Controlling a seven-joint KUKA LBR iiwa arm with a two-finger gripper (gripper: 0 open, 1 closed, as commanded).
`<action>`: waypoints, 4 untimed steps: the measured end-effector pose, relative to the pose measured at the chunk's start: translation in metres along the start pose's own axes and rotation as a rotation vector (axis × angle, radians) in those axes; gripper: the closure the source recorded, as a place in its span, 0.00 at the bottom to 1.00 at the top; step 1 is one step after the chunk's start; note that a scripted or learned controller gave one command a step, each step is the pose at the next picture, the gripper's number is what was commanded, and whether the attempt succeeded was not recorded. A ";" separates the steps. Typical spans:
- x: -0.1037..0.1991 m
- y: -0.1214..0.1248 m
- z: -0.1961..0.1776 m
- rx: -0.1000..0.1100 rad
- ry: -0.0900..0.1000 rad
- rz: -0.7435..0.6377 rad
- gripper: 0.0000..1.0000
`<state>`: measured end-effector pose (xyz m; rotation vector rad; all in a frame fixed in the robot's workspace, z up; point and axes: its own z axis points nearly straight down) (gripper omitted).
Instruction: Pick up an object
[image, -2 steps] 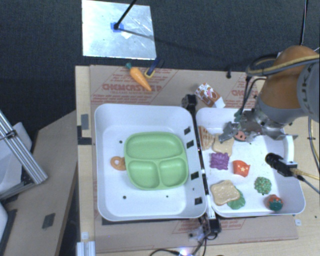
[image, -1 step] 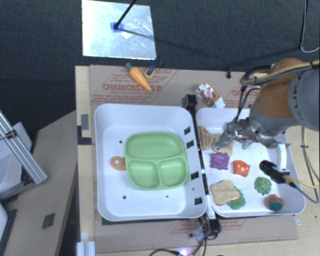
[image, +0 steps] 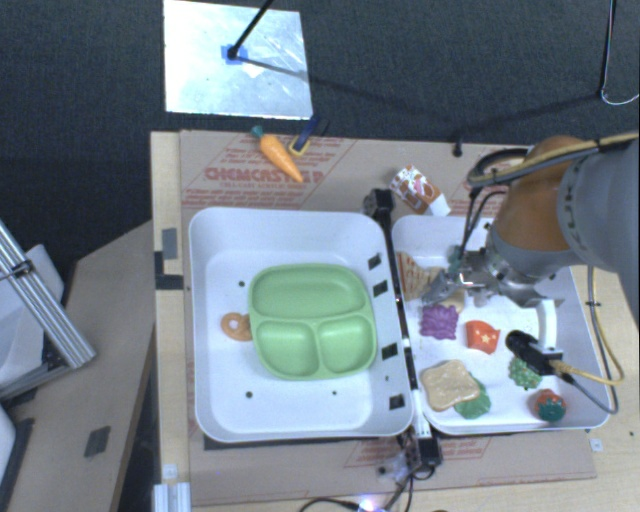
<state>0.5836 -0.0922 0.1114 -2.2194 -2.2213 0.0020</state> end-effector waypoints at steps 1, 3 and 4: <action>0.000 0.000 0.028 0.000 0.000 0.000 0.00; -0.001 -0.001 -0.047 -0.009 -0.001 -0.002 1.00; -0.005 -0.001 -0.111 -0.010 -0.001 -0.003 1.00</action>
